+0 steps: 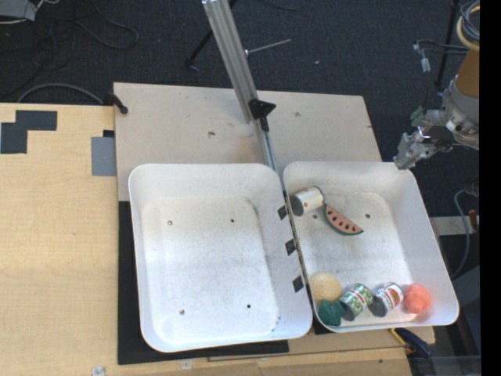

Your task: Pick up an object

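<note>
White plastic bins sat side by side on the worktop [196,120], and all the candidate objects lay in the right bin [423,210]: a small cylinder [307,200] and a watermelon slice [343,221] near its far end, and along its near edge a tan ball [326,287], a dark green piece [331,312], two small cans [357,300] and an orange ball [417,298]. The left bin [156,202] stood beside it. The hand [410,149] hung just outside the right bin's far right corner, holding nothing; whether it was parted or closed I could not tell. The step looked like the approach, with no grasp yet made. Next it would need to swing in over one object and descend.
</note>
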`<state>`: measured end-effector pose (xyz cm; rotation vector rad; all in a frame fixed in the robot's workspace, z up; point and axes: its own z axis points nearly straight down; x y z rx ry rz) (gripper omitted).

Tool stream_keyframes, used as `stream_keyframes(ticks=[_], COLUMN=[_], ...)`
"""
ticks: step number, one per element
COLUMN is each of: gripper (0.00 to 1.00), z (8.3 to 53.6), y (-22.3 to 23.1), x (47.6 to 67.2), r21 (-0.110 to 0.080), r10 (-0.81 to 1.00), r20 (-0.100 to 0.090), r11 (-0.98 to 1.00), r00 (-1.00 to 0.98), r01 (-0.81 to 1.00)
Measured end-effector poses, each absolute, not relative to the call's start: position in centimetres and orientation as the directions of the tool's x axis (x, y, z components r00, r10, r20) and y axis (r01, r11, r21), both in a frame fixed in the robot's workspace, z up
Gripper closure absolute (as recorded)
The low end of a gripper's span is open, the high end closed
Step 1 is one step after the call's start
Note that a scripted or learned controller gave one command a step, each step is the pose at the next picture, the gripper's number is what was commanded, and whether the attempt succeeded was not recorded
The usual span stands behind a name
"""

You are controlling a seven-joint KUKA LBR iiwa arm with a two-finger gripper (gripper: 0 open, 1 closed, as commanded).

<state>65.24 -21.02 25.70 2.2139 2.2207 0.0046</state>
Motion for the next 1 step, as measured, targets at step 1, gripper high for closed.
stream_keyframes(ticks=[1], gripper=[1.00], z=[28.37], y=[-21.10], x=[65.29], r21=[0.003], r10=[1.000], r20=[-0.001], r11=[0.005], r00=[-0.005], r01=[1.000])
